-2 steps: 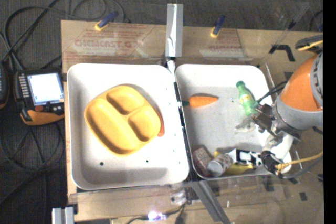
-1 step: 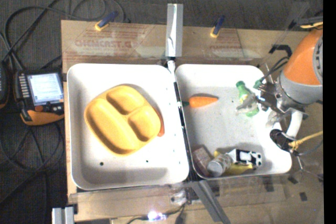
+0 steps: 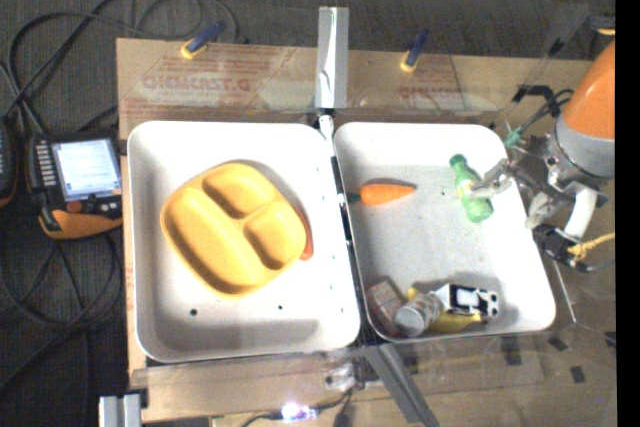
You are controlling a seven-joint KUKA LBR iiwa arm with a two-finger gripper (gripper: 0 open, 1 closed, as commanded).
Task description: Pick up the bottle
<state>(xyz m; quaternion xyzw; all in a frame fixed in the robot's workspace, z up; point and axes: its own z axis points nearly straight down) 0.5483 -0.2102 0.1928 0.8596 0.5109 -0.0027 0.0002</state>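
A small green bottle (image 3: 470,189) lies in the right bin (image 3: 430,143), near its far right corner, with its cap pointing to the back. My gripper (image 3: 520,183) hangs over the bin's right rim, just to the right of the bottle. A grey part of it reaches up to the bottle's side. The wrist with its orange band (image 3: 592,105) stands above it at the view's right edge. Whether anything is held is hidden by the wrist's clutter.
An orange carrot (image 3: 385,194) lies left of the bottle. Several small items (image 3: 432,308) crowd the right bin's front edge. A yellow divided plate (image 3: 236,226) sits in the left bin (image 3: 150,315). A metal post (image 3: 331,55) stands behind the bins.
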